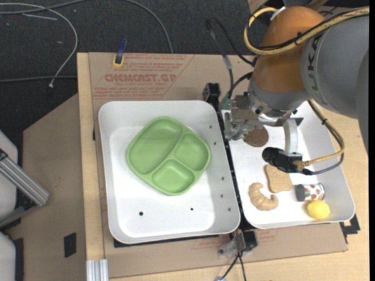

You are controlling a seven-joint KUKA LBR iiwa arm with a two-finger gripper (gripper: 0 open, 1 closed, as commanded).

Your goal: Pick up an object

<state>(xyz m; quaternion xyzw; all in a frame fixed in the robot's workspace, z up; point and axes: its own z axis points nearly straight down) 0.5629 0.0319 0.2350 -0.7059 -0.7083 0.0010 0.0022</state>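
Observation:
My gripper (238,123) hangs low over the far left corner of the right bin (337,157), under the grey and orange wrist. A round brown cookie-like piece (256,137) lies just to its right, partly under the arm. Nearer the front of that bin lie a slice of toast (278,179), a tan croissant (263,196), a small patterned can (311,191) on its side and a yellow lemon (318,210). I see nothing held in the gripper.
The left bin (117,127) holds a green divided plate (169,155). A black cable end (280,157) with a yellow lead hangs from the arm above the toast. Both bins rest on cardboard (146,72); loose cables lie beyond it.

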